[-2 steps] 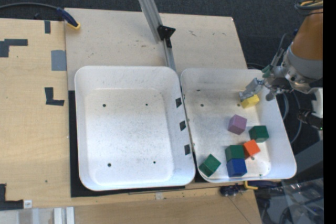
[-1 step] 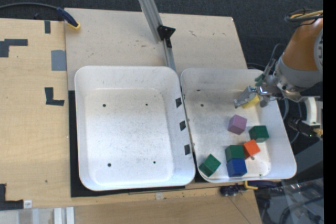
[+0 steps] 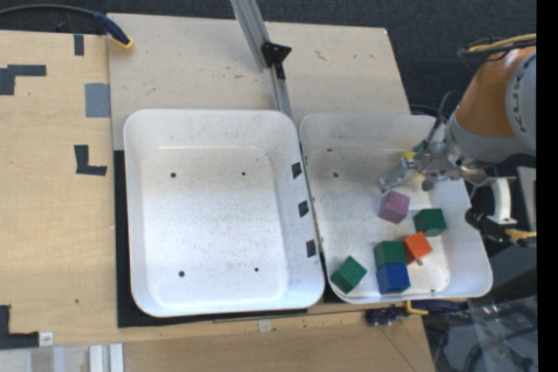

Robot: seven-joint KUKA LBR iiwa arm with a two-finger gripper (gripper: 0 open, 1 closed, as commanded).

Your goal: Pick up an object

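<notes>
A purple cube (image 3: 394, 206) sits tilted in the right bin (image 3: 349, 144), one corner turned toward the bin's near rim; being a cube, it shows no long axis. The gripper (image 3: 397, 179) hangs just above and beside it, toward the bin's far side, with thin metal fingers (image 3: 390, 180) slanting down to the left. Nothing shows between them, and whether they stand wide or narrow cannot be told from this angle.

No writing or labels can be read on any of the blocks.

Nearer the camera lies a loose cluster: a green block (image 3: 430, 221) just right of the purple cube, an orange block (image 3: 418, 246) below it, a second green block (image 3: 390, 253) touching a blue block (image 3: 393, 277), and a third green block (image 3: 349, 273) apart at the bin's near-left corner. The purple cube stands clear of all of them, with nothing lying over it.

The arm (image 3: 493, 104), grey with an orange band, enters from the right above the bin's far-right corner. The left bin (image 3: 139, 152) sits alongside, its wall touching the right bin's. A metal rail (image 3: 244, 0) runs diagonally across the bench (image 3: 192, 57) behind both.
</notes>
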